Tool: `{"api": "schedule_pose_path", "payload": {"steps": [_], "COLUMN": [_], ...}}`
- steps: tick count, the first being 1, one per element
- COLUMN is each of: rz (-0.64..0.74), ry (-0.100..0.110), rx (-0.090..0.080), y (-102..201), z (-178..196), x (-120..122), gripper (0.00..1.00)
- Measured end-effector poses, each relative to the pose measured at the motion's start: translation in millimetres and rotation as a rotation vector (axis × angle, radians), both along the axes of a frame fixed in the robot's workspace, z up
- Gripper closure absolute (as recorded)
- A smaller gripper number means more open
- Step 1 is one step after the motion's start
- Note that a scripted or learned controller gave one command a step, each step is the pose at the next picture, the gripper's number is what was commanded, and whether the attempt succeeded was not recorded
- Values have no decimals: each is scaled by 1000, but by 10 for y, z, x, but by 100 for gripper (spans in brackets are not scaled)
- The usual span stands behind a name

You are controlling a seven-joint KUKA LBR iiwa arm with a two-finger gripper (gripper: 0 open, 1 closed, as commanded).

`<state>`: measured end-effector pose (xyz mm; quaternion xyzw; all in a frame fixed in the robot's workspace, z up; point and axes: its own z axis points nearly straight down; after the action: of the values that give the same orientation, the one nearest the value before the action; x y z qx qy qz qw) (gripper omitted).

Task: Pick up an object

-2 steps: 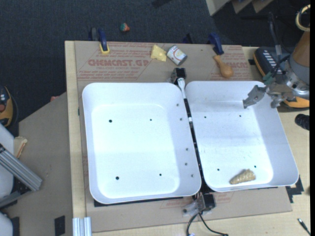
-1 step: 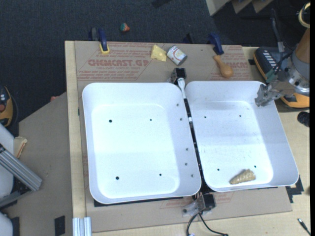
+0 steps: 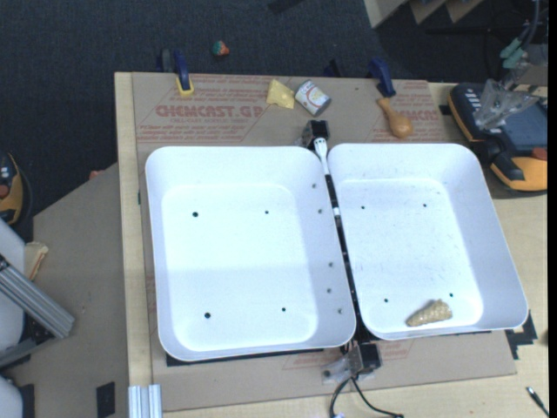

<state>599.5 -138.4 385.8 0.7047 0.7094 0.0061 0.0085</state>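
While the two white bins sit side by side on the counter, we find the task's thing, a small tan cone-shaped shell, near the right bin's front rim. We judge it light, rigid, ridged; best gripped across its wider middle.

Object: one small tan cone-shaped item, resembling a spiral seashell with a rough, ridged surface. Pose: lying on its side, long axis close to horizontal in the camera view, slightly raised toward the right. The narrow tip points left; the broader end faces right. Location: on the floor of the right bin, in the near right portion, close to the near wall. Nothing is touching the object. Finer surface detail cannot be resolved.
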Motion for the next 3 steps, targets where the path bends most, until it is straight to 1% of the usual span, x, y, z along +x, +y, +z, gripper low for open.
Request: {"api": "schedule_pose_path", "payload": {"steps": [1, 2, 3], "rz": [4, -6, -8], "ry": [25, 14, 31], "rx": [7, 3, 4], "y": [1025, 975, 1063], "z": [-577, -55, -976], "x": [306, 9, -250], "gripper": [100, 100, 100]}}
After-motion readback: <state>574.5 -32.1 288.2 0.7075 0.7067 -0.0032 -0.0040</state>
